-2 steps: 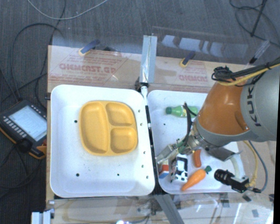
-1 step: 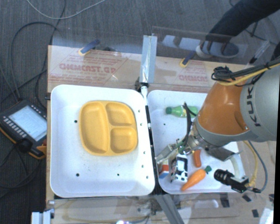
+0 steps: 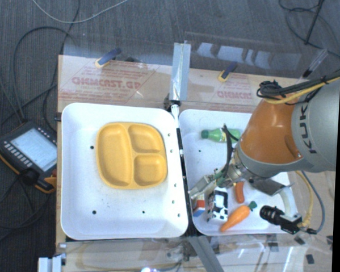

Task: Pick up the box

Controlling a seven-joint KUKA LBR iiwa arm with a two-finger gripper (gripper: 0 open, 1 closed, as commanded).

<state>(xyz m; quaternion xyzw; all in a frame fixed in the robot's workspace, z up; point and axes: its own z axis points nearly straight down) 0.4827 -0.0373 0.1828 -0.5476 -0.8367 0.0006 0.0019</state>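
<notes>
Camera view: the gripper (image 3: 216, 183) hangs low in the right bin (image 3: 267, 118) just above the box (image 3: 218, 204) — lying near the bin's front wall beside a carrot (image 3: 237, 217) — finger spread I cannot tell.

A bench (image 3: 82, 82) with a pale brown top carried two shallow white bins side by side. The left bin (image 3: 69, 212) sat near the bench's left edge; the right bin (image 3: 195, 139) touched it along their shared rim. Two small clips (image 3: 107, 57) lay near the far edge.
</notes>
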